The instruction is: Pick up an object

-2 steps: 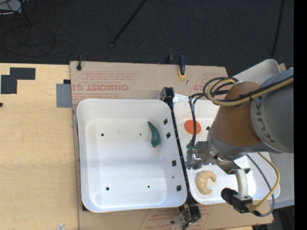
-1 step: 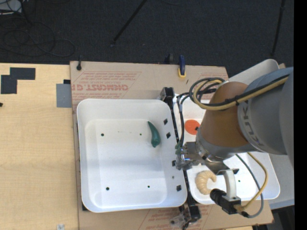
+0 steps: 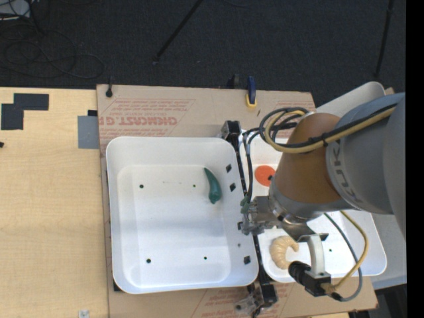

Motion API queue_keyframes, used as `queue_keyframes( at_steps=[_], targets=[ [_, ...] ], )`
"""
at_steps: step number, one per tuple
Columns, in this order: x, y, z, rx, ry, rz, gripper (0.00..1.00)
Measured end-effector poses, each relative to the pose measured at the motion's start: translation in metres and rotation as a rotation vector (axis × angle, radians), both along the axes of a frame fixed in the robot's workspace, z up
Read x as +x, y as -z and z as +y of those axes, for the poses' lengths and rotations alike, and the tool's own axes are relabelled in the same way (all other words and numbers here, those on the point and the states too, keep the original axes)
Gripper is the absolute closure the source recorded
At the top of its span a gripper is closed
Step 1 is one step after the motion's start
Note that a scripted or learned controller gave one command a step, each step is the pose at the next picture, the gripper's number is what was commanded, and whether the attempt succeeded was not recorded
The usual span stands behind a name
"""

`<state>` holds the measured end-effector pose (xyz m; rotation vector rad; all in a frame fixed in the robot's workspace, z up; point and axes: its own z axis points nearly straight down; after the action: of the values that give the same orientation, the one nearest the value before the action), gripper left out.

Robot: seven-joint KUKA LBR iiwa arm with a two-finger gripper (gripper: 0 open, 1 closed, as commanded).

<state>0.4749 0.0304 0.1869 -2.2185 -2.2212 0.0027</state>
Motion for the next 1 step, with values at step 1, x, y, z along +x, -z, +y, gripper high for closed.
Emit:
queue_keyframes(
  at_steps=[1],
  targets=[
    [0.0044,0.0,0.0259,0.001,-0.002,0.0,1.0]
  ],
)
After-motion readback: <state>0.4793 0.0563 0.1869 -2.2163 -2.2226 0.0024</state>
